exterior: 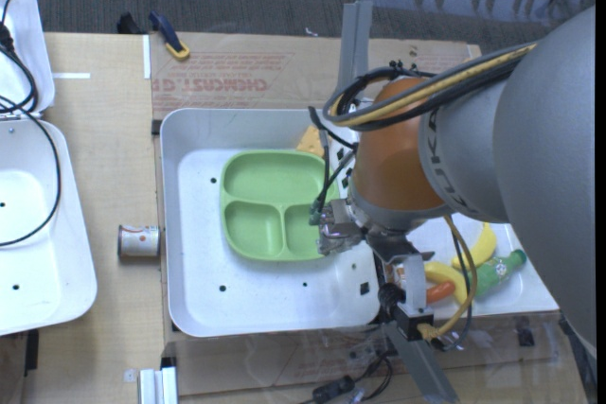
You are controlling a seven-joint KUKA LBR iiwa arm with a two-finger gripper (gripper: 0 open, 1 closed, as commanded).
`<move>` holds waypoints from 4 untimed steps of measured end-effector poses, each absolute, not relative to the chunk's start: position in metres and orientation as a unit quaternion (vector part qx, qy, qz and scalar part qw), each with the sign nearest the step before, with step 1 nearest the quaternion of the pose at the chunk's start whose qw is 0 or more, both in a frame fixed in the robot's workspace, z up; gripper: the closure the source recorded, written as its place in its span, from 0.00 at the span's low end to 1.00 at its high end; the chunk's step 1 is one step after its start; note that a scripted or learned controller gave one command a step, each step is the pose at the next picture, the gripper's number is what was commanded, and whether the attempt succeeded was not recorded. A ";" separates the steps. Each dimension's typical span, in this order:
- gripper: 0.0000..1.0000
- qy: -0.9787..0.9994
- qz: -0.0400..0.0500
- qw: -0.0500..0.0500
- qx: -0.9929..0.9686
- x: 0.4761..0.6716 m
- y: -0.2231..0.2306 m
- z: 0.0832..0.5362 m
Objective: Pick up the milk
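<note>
Take the green divided plate (273,203) as the marker. It lies flat in the right-hand white bin (189,298), probably put there as clutter to work around.

Far to the plate's left, the other white bin (38,298) has a black cable (43,137) looping over it. Between that bin and the plate, just outside the right bin's wall, a small can (139,241) lies on its side on the worktop (104,109).

At the plate's right edge hangs the gripper (331,230), low and overlapping the rim. Whether it is released or clenched on anything cannot be told, because the wrist covers it. The arm (492,128) reaches in from the plate's far right and bends steeply down, so its orange band (398,156) hides the bin's right half.

Right of the plate, past the wrist, a banana (483,243), a green bottle (494,272) and an orange piece (440,290) crowd the bin's corner.

I cannot pick out the milk. My guess is that it sits under the arm, right of the plate.
</note>
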State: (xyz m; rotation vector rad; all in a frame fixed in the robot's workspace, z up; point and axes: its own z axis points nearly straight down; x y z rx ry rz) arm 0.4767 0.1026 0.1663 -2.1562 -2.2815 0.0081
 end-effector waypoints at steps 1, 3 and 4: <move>1.00 -0.844 0.001 0.000 -0.536 0.478 0.054 0.191; 1.00 -0.862 0.001 0.000 -0.507 0.478 0.041 0.205; 1.00 -0.866 0.000 -0.001 -0.499 0.478 -0.012 0.214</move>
